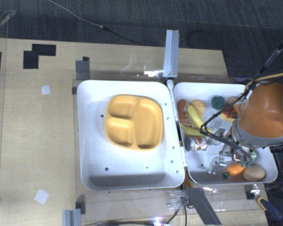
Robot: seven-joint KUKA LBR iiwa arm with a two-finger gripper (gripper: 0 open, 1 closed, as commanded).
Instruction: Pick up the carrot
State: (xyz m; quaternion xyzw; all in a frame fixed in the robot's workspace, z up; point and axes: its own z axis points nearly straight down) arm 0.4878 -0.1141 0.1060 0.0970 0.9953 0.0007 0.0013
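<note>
The carrot (235, 169), small and orange with a green end, lies near the front edge of the right bin (198, 175). My gripper (225, 162) hangs low over that front part of the bin, directly above and slightly left of the carrot, and its metal parts touch or nearly touch it. The arm's orange band (264, 112) and grey wrist cover the bin's right side.
A tan potato-like object (254, 173) sits just right of the carrot. Further back in the right bin lie a banana (194, 117), a red sausage (181, 109), a green item (218, 101), a red item (229, 111) and a small can (198, 144). The left bin (89, 140) holds a yellow divided plate (133, 121).
</note>
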